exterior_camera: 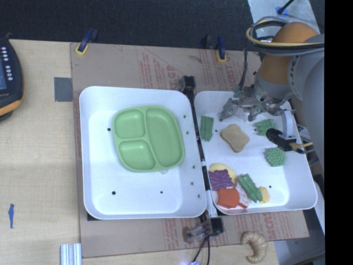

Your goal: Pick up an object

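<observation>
A wooden bench with two shallow white bins: the tan, bread-shaped foam piece lies in the right bin, just below the arm's two-finger gripper

The piece looks light and squashy, best pinched across its narrow sides; the gripper's fingers stand spread, holding nothing. Small toy foods surround it; the left bin holds a green divided plastic plate

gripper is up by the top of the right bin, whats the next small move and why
Probably move toward the tan bread piece and lower onto it. The gripper hangs just above it in the view, holding nothing, and the bread lies apart from the other toys in the right bin.
</observation>
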Tool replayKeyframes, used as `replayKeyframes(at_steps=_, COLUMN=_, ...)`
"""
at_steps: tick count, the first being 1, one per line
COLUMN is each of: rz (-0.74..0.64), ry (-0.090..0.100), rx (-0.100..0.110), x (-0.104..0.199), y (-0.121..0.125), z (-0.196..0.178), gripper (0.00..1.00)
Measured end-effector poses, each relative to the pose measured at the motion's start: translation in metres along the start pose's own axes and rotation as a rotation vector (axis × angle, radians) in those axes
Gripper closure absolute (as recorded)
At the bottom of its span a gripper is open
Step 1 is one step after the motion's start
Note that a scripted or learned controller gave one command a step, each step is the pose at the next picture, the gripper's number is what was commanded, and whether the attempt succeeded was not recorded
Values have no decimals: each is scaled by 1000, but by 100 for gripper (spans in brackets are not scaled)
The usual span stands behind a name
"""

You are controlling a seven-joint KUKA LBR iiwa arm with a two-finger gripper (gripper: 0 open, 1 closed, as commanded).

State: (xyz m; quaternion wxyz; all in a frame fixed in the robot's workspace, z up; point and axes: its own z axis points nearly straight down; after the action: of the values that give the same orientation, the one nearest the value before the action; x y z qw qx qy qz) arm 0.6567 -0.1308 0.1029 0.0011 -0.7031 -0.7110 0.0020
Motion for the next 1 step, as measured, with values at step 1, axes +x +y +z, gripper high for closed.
replayKeyframes(at_steps=1, rz=10, ry=2, rx=-4, x=-13, y=-49, z=9, gripper=0)
